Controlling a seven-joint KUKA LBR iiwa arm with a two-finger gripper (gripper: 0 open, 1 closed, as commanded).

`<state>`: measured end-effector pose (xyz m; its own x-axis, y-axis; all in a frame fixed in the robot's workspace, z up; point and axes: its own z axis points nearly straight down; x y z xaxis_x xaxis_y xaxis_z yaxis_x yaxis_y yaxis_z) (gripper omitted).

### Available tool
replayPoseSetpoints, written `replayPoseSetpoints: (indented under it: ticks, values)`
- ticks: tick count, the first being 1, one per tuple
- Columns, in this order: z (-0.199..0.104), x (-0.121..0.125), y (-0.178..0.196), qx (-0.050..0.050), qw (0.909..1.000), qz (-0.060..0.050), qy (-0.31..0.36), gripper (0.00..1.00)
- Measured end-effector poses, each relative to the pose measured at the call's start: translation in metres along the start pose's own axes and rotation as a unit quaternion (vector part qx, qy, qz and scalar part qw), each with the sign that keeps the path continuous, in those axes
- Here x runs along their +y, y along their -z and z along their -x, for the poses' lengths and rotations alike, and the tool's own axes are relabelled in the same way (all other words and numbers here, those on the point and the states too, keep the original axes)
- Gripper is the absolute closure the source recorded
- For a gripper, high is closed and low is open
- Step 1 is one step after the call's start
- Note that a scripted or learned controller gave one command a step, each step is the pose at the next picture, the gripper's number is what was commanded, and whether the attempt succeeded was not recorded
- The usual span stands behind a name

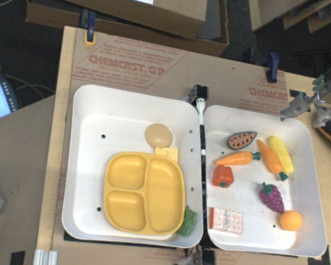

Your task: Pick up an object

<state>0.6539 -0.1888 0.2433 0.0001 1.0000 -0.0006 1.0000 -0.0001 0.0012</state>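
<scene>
My gripper (301,108) sits at the upper right, just above the far rim of the right bin (311,205), and I can't tell how its claw stands from this slanted view; nothing is visibly held. No object is named, so I take the nearest pickable ones: the corn cob (281,153) and the orange carrot-like piece (270,158) lying touching side by side, both down-screen of the gripper, almost straight below it in this view. Their long axes run diagonally, from upper left to lower right, so I judge the claw would need to close across that diagonal, not along it. The two being pressed together is the risk: a finger may not fit between them. The other carrot (237,158) and the brown oval piece (241,139) lie farther left, nearer the divider. The grapes (272,198) and orange (290,220) sit well apart from the gripper toward the near corner, the red pepper (223,176) and small packet (226,220) lower left. The left bin (85,159) holds the yellow tray (142,193), farthest from the arm.
</scene>
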Motion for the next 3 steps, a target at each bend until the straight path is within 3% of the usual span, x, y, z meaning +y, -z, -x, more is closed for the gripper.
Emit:
replayPoseSetpoints:
  ticks: [1, 2, 3]
  values:
    - [0.027, -0.012, -0.164, 0.008, 1.0000, -0.005, 0.000, 0.00]
    - [0.030, -0.086, -0.158, 0.006, 1.0000, -0.002, 0.001, 0.00]
    - [-0.074, -0.129, -0.159, 0.004, 1.0000, -0.004, 0.004, 0.00]
